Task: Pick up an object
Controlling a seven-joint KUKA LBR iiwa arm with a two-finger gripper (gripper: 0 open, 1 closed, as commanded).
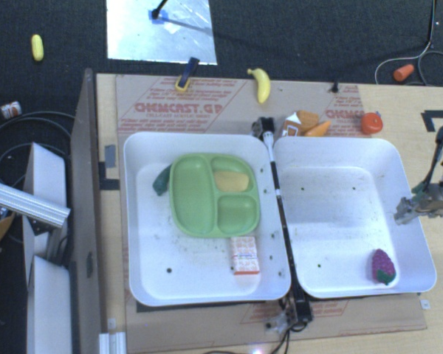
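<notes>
While the gripper (407, 211) hangs over the right bin (332, 220) rim, fingers' state indeterminate, I note the purple grape toy (383, 266) lying just below-left of it inside that bin.

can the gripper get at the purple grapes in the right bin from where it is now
Probably yes. The purple grapes lie alone near the front right corner of the right bin, with bare floor around them. The gripper sits at that bin's right rim, close by, with nothing between them.
</notes>
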